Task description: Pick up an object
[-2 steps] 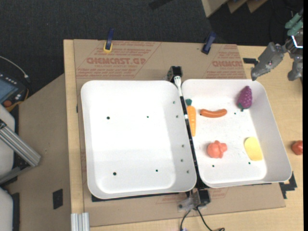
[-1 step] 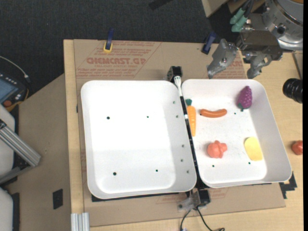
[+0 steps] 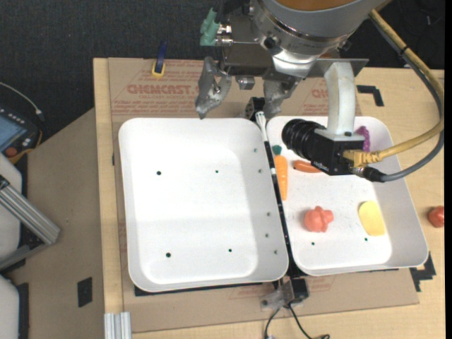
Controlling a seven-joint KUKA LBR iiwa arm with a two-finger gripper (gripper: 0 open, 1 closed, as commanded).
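1. my gripper (image 3: 236, 94) hangs over the far rim of the bins, above the seam between the left bin (image 3: 141, 154) and the right bin (image 3: 402, 239). my two fingers stand wide apart with nothing between them.
2. the things i could pick all lie in the right bin: an orange carrot (image 3: 282, 176) along its left wall, a reddish lumpy piece (image 3: 318, 218) near the middle, a yellow piece (image 3: 371, 217) to its right, and a purple bit (image 3: 363, 134) at the far side, partly hidden by the black camera unit (image 3: 316, 145) on my wrist.
3. risk: i am centred on the dividing rims, so a straight descent could land a finger on a bin wall rather than around an object.
4. risk: the carrot hugs the wall, so i judge one finger may have no room to slip behind it and would just push it.
5. risk: the yellow cable (image 3: 402, 145) trails over the right bin and could drag across objects as i move.
6. writing: the brown board (image 3: 134, 83) under the bins carries red lettering that seems to read "chemcast"; the same print behind my wrist is too blocked to read.
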